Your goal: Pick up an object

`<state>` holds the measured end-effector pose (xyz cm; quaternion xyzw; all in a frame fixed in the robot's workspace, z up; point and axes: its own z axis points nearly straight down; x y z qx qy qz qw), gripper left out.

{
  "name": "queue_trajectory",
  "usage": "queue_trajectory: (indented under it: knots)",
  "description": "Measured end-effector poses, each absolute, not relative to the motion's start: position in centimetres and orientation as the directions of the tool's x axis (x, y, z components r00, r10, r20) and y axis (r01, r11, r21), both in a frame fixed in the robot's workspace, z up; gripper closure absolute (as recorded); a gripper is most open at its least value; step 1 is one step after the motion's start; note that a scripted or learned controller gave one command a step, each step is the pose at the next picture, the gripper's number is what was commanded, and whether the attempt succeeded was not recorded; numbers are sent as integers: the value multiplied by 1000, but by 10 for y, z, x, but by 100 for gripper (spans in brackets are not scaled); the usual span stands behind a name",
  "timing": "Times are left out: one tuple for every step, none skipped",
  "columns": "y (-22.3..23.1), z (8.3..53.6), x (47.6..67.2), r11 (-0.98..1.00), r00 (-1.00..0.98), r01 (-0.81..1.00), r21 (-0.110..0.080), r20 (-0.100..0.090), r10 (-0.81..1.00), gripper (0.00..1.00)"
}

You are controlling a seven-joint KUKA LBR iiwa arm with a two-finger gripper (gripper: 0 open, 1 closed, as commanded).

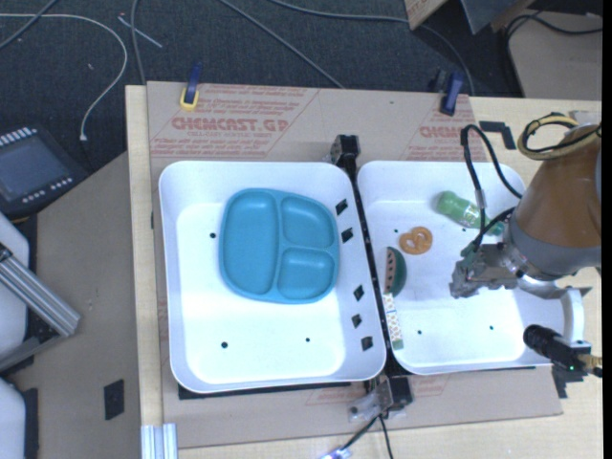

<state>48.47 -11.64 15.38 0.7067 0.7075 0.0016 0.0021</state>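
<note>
In the right bin (449, 347) lie three small objects: a brown pretzel (416, 241), a green piece (457, 207) toward the back, and a watermelon slice (394, 269) by the left wall. My gripper (475, 277) hangs low over the bin's right half, right of the pretzel and below the green piece. It touches none of the three objects. Nothing shows between its fingers, and the view does not settle how they stand.
The left bin (268, 352) holds a blue divided plate (279, 245). A black divider with clips (359, 247) runs between the bins. Cables (483, 175) loop over the right bin's back corner. A striped strip (390, 318) lies along the right bin's left wall.
</note>
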Motion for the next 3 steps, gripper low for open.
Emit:
queue_trajectory:
  knots:
    - [-119, 217, 481, 1, -1, 1000, 7, -1, 1000, 100]
    - [-122, 260, 482, 1, -1, 1000, 7, -2, 1000, 100]
    - [-75, 257, 482, 6, -6, 1000, -2, 3, 1000, 100]
